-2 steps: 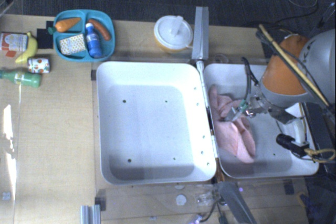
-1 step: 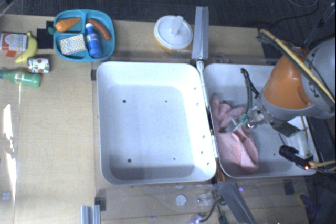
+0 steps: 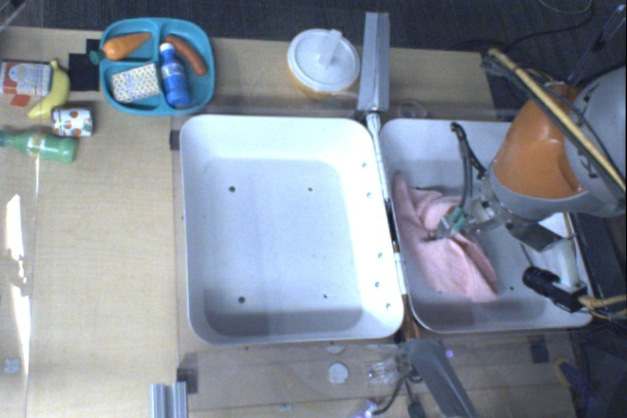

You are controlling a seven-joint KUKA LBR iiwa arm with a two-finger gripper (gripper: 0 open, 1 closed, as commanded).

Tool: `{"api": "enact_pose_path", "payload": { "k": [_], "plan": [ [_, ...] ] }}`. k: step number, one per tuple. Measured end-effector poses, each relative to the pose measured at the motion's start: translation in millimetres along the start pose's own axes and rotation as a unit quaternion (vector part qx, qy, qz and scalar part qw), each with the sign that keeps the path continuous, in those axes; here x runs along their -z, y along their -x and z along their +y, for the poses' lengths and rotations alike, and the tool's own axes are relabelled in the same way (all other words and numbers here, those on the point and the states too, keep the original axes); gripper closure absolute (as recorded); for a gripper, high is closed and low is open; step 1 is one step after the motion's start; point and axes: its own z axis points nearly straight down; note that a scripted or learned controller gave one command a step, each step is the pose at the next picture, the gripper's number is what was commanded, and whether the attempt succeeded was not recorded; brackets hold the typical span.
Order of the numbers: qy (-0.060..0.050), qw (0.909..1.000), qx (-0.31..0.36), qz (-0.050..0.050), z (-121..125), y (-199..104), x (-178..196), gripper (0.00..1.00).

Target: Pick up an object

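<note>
Two white bins (image 3: 284, 323) | one pink cloth (image 3: 446, 255) in right bin | gripper (image 3: 458, 223) on cloth, grip unclear

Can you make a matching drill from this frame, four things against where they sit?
Things:
1. pink cloth
2. blue divided tray
3. white lidded cup
4. gripper

Places:
A. on the bench, above the left bin
B. over the cloth, in the right bin
C. lying in the right bin
D. on the bench, beside the upright metal post

Pairs: 1-C, 2-A, 3-D, 4-B
</note>
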Motion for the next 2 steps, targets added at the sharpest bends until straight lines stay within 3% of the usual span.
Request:
{"api": "enact_pose_path", "payload": {
  "k": [1,2],
  "plan": [
    [0.000,1.0000,0.000,0.000,-0.2,0.2,0.0,0.00],
    [-0.003,0.9995,-0.031,0.002,-16.6,1.4,-7.9,0.00]
  ]
}}
